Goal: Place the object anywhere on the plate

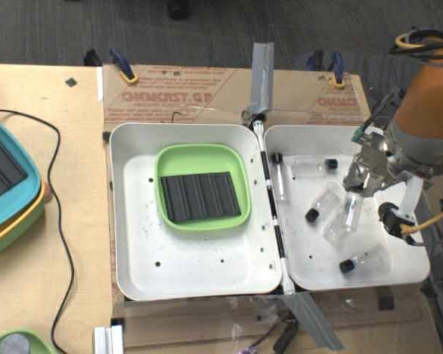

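The gripper is seen low over the right bin, directly above a clear vial that lies among several other black-capped vials scattered on the bin floor. Whether the gripper is released or clenched cannot be told from this slant, and no vial can be confirmed as grasped. The step in hand is judged to be the pick, so the task is taken to be at an early stage. The green plate sits in the left bin, well apart from the gripper, with a dark ridged mat lying in it. For a sound grasp, the vial should be approached squarely across its narrow body rather than along its length, since a smooth round body is likely to roll or squirt out if it is pinched off-centre. The neighbouring vials should be kept out of the closing path. Once a hold is confirmed, the vial should be lifted clear of the divider between the bins before being carried over the plate, and it should be released low, so that it is not bounced off the mat.
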You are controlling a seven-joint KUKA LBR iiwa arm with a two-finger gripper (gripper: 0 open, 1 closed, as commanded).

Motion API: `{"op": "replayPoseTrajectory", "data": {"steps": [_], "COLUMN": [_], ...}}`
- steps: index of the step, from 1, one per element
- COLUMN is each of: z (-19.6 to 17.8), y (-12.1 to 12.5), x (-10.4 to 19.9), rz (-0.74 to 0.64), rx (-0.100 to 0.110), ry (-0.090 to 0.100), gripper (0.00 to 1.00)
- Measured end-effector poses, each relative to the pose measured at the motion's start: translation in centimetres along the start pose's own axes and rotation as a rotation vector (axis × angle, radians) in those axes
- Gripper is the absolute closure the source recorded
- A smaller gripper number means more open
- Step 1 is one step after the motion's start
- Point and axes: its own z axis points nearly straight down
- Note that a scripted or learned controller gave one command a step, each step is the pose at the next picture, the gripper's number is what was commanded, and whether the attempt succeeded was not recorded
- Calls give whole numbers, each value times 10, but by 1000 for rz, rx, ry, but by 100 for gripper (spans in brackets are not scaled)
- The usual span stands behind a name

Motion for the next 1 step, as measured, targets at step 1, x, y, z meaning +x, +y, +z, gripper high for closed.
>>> {"op": "replayPoseTrajectory", "data": {"steps": [1], "z": [0], "y": [0], "x": [0], "rz": [0], "rx": [0], "ry": [0], "gripper": [0]}}
